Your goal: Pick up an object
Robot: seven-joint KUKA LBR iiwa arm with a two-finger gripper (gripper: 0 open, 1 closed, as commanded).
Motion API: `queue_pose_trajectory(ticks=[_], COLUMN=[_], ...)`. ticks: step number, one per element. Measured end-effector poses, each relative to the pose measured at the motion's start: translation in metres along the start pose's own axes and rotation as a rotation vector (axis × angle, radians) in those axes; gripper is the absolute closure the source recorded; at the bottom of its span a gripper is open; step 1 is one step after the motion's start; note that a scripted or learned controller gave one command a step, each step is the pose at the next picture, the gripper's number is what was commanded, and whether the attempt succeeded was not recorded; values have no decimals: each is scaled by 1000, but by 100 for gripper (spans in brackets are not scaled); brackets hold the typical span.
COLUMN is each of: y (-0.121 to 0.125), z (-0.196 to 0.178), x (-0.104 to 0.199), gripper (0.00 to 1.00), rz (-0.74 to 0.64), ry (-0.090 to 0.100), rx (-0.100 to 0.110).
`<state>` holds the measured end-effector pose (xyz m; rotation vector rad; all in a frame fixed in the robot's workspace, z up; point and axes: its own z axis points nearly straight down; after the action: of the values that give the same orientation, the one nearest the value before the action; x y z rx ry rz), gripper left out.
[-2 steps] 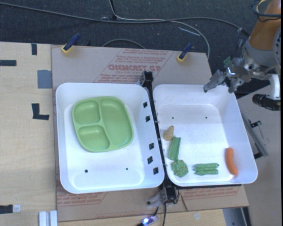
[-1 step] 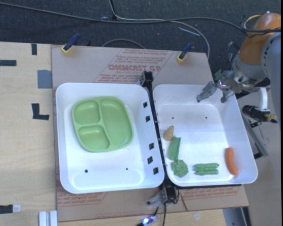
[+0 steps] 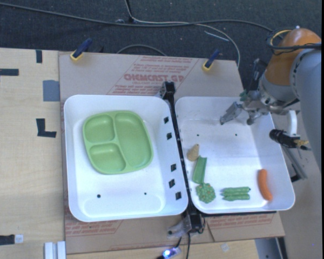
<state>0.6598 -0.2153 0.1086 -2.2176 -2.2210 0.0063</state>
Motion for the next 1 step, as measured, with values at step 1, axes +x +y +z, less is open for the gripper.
queue_pose_trajectory(ticks=[1], y=[1], z=[-13], x=[0], gripper=[100], rz=[-2], ry=[-2], rx=[-3])
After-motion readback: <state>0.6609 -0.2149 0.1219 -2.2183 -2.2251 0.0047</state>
